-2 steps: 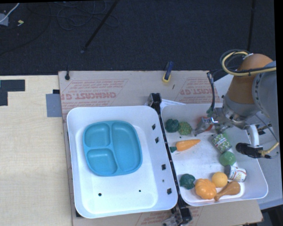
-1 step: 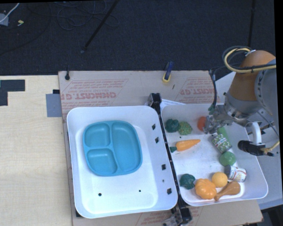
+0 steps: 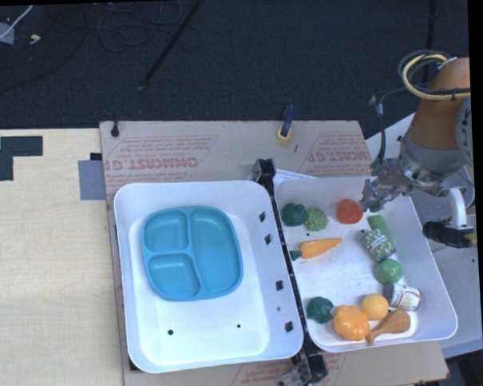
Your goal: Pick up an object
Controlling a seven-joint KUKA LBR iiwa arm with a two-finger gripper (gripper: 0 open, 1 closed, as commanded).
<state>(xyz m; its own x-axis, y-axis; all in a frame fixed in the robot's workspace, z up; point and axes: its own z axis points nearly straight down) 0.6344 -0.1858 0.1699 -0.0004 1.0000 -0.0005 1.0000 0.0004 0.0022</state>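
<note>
Orange and yellow toy produce lay nearest me in the right bin (image 3: 439,319): a squash (image 3: 350,323), a lemon (image 3: 375,305) and a tan gourd (image 3: 389,326). Beyond sat a dark green piece (image 3: 319,309), a lime (image 3: 388,270), a carrot (image 3: 319,246), broccoli (image 3: 305,217) and a red tomato (image 3: 349,211). The left bin (image 3: 152,336) held a blue divided plate (image 3: 191,252). The gripper (image 3: 375,193) hovered just beside the tomato; I could not tell its state.

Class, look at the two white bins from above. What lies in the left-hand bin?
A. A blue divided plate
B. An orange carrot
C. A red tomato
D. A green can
A: the blue divided plate lies alone in the left bin, while the carrot, tomato and other toy foods sit in the right bin.
</note>
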